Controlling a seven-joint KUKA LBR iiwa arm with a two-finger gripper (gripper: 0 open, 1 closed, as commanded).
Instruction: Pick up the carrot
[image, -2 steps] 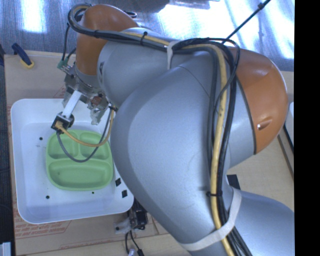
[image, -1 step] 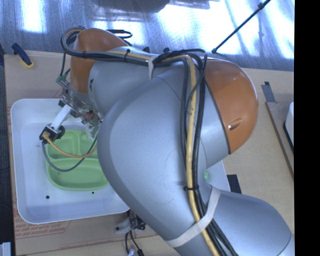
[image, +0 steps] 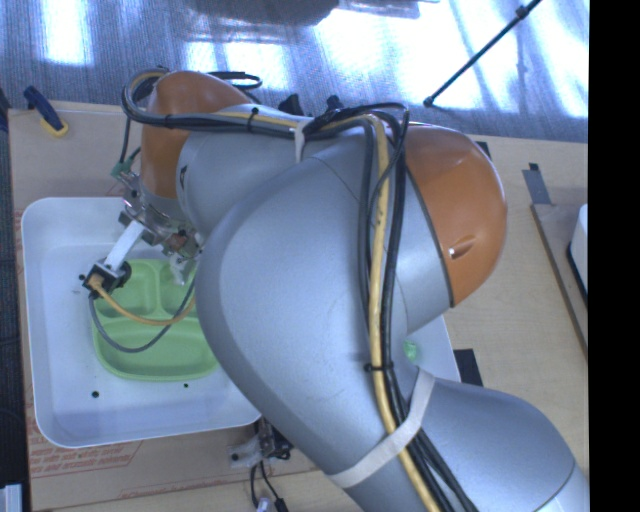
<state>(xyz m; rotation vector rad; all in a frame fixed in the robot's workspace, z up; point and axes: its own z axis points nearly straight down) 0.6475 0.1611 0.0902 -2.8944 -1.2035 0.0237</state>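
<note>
The hand (image: 177, 258) hangs over a green tray (image: 150, 352) in the white bin (image: 50, 330).

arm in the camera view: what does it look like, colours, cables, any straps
The arm has smooth, rounded grey links with glossy orange domed sections at the joints. A bundle of black and yellow cables runs along it, held by pale straps.

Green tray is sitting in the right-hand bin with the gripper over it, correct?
Not quite. The green tray sits in the left bin, not the right-hand one. The camera view shows it there, with the gripper over its far edge.
</note>
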